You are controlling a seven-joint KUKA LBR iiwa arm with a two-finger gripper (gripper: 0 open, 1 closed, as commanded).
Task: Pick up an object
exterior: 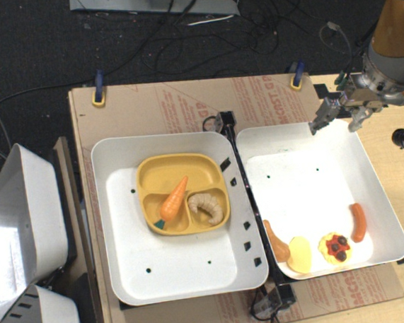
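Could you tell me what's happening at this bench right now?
A robot arm is set to pick up an object, and nothing is between its fingers. Its gripper sits open above the far right corner of the right bin. The toy food in that bin, a sausage, a small pizza, a yellow piece and an orange piece, lies along the near edge. The left bin holds a yellow divided plate with a carrot and a shrimp.

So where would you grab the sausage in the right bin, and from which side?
Across its middle, from straight above. The sausage lies flat and alone on the right bin floor, long axis roughly up-down in the view, so the fingers should probably close across its narrow width. The bin's right wall sits close, so a side approach looks cramped. The gripper hangs open near the bin's far edge.
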